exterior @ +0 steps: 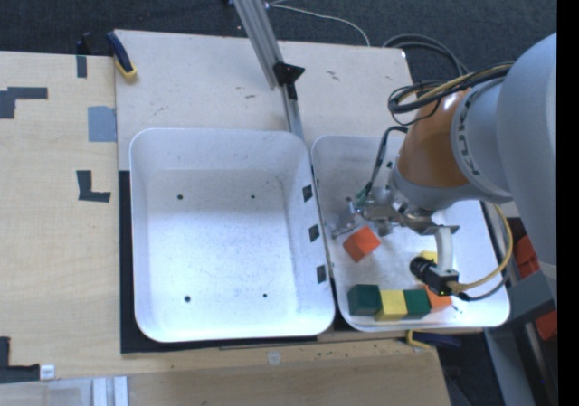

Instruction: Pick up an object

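Observation:
My gripper (365, 221) hangs low over the right bin (479, 214), in its left half. An orange block (362, 243) lies tilted right under the gripper's tip, and I cannot tell whether the two touch. Along the bin's front wall lies a bar of blocks coloured green, yellow and green (390, 302). A small orange piece (441, 299) sits at the bar's right end. A bit of yellow (429, 257) peeks out behind a black cable fitting.
The left bin (145, 214) stands beside the right one, sharing a middle wall with black clips (313, 232). A metal pole (258, 20) slants down to the bins' back edge. Cables (470, 285) loop from the arm over the right bin's front right.

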Controlling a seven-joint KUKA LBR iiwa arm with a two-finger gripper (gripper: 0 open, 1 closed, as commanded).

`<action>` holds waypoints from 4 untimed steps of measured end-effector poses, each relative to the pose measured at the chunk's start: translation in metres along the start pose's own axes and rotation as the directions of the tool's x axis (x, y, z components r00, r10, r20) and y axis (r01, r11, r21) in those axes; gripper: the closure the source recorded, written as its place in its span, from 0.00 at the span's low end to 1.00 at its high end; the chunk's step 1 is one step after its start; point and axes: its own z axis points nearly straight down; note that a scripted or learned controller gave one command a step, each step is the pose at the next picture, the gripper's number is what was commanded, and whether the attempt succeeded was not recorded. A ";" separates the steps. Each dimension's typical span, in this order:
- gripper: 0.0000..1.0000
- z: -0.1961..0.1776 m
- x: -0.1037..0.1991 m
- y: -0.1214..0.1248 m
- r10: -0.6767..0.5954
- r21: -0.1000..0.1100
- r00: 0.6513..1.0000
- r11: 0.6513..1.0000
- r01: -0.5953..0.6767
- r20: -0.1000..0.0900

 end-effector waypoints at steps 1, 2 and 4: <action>0.00 -0.002 -0.002 -0.027 0.000 -0.005 1.000 1.000 0.000 0.002; 1.00 -0.012 -0.001 -0.026 -0.001 -0.005 1.000 1.000 0.001 0.000; 1.00 -0.102 0.160 -0.003 -0.010 -0.010 1.000 1.000 0.010 0.000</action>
